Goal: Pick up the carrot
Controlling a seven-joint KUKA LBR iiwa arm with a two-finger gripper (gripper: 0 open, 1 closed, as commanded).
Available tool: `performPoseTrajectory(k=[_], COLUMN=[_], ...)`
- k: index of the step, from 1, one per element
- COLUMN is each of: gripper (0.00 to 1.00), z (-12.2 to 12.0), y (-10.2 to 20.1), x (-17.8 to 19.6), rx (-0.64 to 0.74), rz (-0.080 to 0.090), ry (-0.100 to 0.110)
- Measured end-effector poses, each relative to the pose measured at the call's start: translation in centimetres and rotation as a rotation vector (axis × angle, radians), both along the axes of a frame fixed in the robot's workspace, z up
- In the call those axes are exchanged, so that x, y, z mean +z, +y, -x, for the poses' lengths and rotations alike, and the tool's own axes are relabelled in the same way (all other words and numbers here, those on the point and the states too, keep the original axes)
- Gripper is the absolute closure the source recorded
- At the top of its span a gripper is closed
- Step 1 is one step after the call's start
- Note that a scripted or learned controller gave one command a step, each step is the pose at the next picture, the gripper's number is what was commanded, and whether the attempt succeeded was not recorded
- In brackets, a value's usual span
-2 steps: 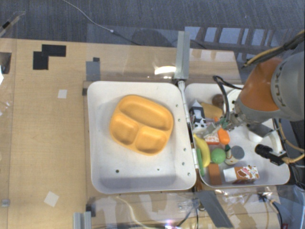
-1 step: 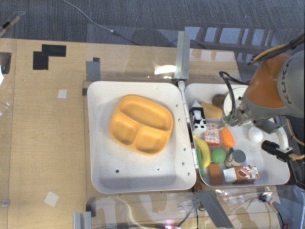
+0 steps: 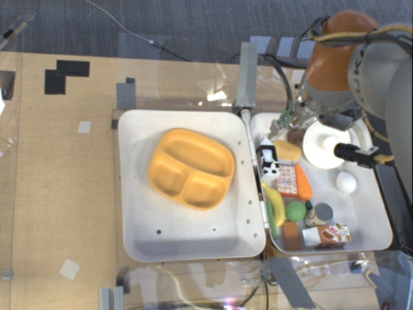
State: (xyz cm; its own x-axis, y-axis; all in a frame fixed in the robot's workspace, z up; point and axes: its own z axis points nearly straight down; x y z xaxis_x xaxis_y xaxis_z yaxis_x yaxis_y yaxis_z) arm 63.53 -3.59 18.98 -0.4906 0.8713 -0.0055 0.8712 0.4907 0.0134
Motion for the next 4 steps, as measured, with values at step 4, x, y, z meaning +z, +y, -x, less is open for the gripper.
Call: performPoseTrajectory(k=[4], gripper=[0.00], z=[6.4], y=[-8.2], x=[-7.9], rx=[-0.137], rz=[0.000], ry=[-0.052])
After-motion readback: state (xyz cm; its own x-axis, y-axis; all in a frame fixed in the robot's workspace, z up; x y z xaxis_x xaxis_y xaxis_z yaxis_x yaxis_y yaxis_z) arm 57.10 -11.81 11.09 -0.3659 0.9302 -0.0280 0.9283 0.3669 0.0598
